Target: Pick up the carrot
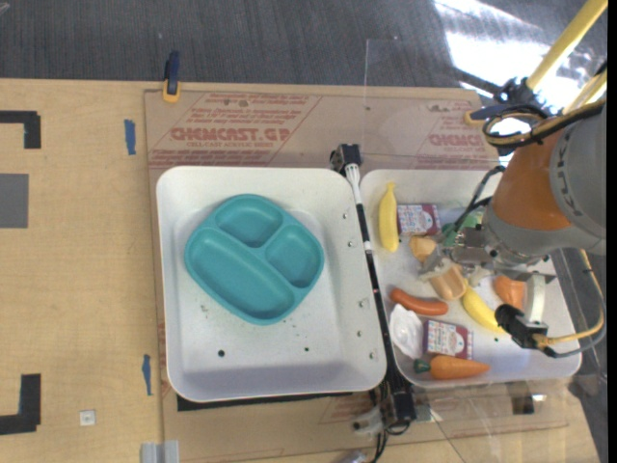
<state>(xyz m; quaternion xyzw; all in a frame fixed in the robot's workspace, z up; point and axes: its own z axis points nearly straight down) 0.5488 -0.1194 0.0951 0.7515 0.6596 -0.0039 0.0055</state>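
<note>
Carrot (457,366): lying on its side near the front edge of the right bin (569,355), tip pointing right, leafy end touching a small printed packet (445,337).
Gripper (461,249): hanging over the middle of the right bin, well behind the carrot; the orange-banded wrist is blocking the view, so I cannot tell how its jaws are standing or whether anything is between them.
Step in hand: in my judgement the arm is needing to travel toward the front of the bin and come down over the carrot's thick middle, closing across its width rather than along its length.
Doing it well: keeping clear of the bin's front wall, which is sitting just beside the carrot and leaving little room on that side.
Neighbours: a red sausage (418,302), a white pouch (405,331) and a lower banana (479,310) are crowding the space between gripper and carrot; an upper banana (388,217) is lying further back.
Lookalike risk: another orange piece (509,290) is sitting beside the wrist and could be mistaken for the target.
Left bin (193,355): holding a teal divided plate (254,257), not in the way.
</note>
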